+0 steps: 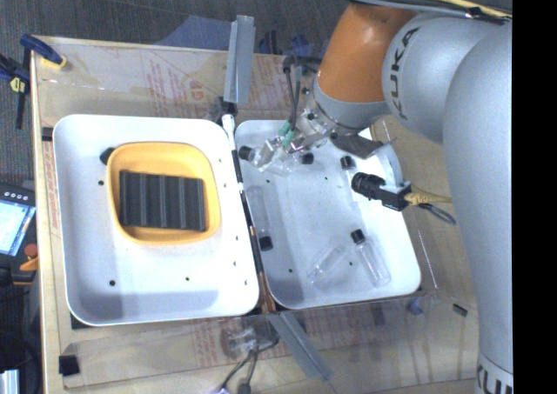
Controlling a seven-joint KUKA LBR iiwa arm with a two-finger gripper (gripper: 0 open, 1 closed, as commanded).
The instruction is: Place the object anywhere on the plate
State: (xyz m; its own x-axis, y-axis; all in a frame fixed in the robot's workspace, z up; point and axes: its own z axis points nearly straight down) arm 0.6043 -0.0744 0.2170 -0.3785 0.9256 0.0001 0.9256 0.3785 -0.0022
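a dark grey carpeted floor surrounds a pale wooden tabletop printed with faint red lettering, and on it sit two shallow white bins side by side. the left bin carries a yellow plate with rounded corners, and a dark ribbed rectangular insert lies in the plate's middle. the right bin holds several clear plastic items: a small clear bottle with a dark cap lies near the bin's lower right corner, and another clear piece lies just beside it, to its left. a further clear bottle-like object with a dark cap rests near the bin's upper left corner, well apart from the plate. the grey arm with its orange band reaches in from the right and bends down over the upper part of the right bin. the gripper sits low over the bin's upper left area, close to the clear object there; its tips are tangled visually with transparent and greenish parts, so i cannot tell whether it is spread or closed, or whether it pinches anything. a black cylindrical fitting sticks out near the bin's right edge. blue clamps grip the tabletop's left corner.
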